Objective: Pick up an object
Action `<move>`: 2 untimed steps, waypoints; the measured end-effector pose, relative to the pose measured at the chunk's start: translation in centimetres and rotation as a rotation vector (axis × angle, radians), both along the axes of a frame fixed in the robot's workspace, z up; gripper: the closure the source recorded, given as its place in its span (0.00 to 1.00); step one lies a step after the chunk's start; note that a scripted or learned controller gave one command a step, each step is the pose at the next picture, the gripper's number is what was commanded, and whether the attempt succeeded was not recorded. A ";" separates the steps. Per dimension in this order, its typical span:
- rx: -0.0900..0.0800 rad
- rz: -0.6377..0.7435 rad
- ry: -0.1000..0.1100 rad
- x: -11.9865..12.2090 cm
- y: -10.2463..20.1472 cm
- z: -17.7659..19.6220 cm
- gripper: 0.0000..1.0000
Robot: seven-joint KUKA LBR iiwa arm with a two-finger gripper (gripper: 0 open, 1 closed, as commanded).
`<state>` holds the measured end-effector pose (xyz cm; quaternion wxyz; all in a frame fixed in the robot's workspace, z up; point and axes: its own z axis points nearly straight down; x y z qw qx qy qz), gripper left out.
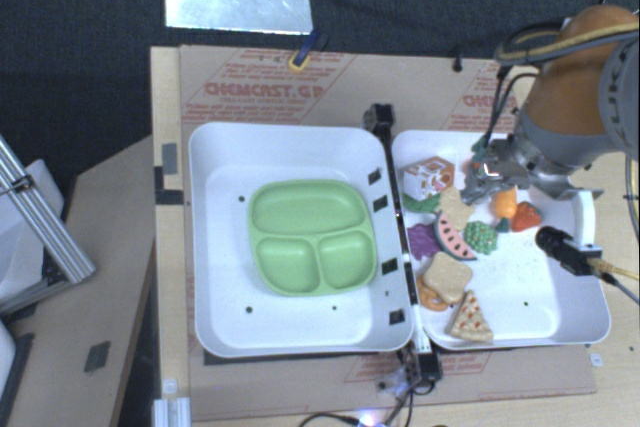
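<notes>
Right bin [560, 320]: toys crowd its left half — carton [429, 178], watermelon slice [455, 240], broccoli [481, 236], bread [448, 275], pizza slice [470, 317], packed near or touching. Arm [575, 105] hangs over the bin's top right. Open floor along its lower right. Left bin [215, 215]: green tray [312, 236] sits mid-floor, bare margin all round it. Black clips on the wall between the bins.

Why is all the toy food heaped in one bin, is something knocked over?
Nothing looks spilled or broken. The toy food, including a watermelon slice and pizza slice, lies jumbled together in the right bin, while the green divided plate sits squarely in the left bin.
</notes>
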<state>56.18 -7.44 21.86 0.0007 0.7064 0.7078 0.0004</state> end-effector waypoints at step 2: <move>0.000 0.004 -0.002 0.5 0.3 1.1 1.00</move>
